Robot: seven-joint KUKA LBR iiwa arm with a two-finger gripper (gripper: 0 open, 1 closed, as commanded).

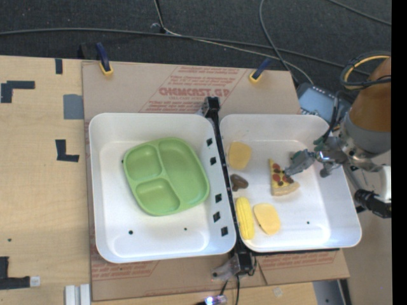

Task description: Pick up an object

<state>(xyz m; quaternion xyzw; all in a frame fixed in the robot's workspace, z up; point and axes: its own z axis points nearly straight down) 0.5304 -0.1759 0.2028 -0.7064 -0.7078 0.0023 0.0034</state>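
While gripper (pixel 297 165) touches 1 pizza slice (pixel 280 178), 4 other toys sit nearby.

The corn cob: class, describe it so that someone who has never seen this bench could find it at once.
Start at the right-hand white bin of the two. Along its left wall, near the front corner, lies the corn cob, lengthwise beside the divider. It is the one long, thin, bright yellow item with rows of kernels; the yellow piece next to it is smooth and rounded.

robotics lab, clamped cardboard (pixel 191 91), loose cables (pixel 191 37)
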